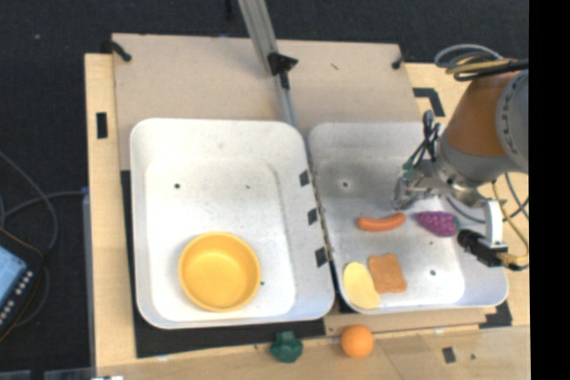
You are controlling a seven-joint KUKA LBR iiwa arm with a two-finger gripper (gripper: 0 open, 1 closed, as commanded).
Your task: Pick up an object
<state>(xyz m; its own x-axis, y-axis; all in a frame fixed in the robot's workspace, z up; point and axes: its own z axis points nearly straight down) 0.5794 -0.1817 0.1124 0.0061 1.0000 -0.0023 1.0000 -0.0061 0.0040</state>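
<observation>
We see a light wooden bench with a tan board laid across its far half. Two shallow white bins rest on it side by side: the left bin toward nine o'clock, the right bin toward three o'clock, their inner edges touching. On the bare front strip, at about six o'clock, lie an orange ball and a small green object, near each other but apart, just outside the bins' front rims. A slanted metal rail rises at twelve o'clock.
</observation>
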